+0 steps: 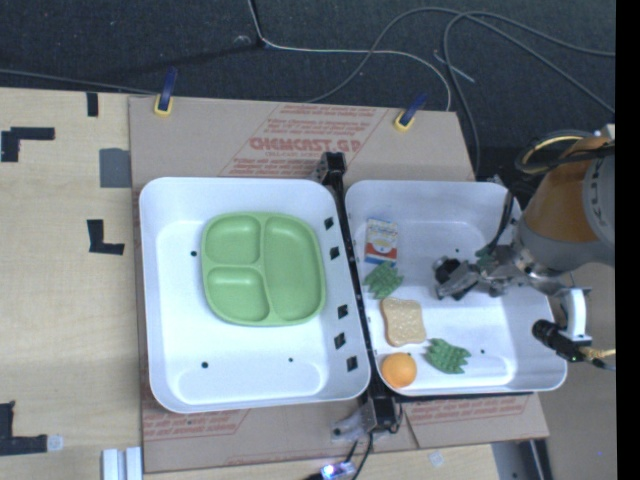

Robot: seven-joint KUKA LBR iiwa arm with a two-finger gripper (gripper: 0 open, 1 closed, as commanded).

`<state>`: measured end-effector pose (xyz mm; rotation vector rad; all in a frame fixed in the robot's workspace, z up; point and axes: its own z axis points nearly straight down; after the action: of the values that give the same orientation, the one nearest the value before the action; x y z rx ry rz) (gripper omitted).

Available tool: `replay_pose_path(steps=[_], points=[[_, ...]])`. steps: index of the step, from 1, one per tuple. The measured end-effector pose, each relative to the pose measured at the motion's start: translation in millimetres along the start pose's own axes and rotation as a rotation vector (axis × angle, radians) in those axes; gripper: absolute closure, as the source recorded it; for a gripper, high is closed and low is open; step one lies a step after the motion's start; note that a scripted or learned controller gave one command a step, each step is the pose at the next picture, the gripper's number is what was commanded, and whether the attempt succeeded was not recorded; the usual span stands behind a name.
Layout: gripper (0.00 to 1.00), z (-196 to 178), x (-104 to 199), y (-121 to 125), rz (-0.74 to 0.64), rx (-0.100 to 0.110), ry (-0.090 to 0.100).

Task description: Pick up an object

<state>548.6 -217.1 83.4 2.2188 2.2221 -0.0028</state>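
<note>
Camera view: gripper [452,276] low inside right bin [500,200], jaw state cannot tell. Candidate objects clustered near divider, left of gripper: bread slice [403,320], orange [399,369], small carton [380,240], two green leafy pieces [383,281]. Green divided plate [264,268] in left bin, likely distractor. Nothing visibly grasped.

A sheet of brown cardboard [300,138] with red lettering lay across the pale wooden bench [60,298], held at its far edge by two yellow-and-blue clamps [165,96]. Black tape marks [100,236] dotted the bench toward its left edge. Beyond the bench's far edge stretched dark carpeted floor [120,18], crossed by loose cables [400,33]. The light was even, with soft shadows.
</note>
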Motion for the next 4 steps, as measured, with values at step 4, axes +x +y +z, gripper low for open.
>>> replay_pose_path(steps=[4], points=[[1.00,-179,3,16,0.000,-0.005,0.000]])
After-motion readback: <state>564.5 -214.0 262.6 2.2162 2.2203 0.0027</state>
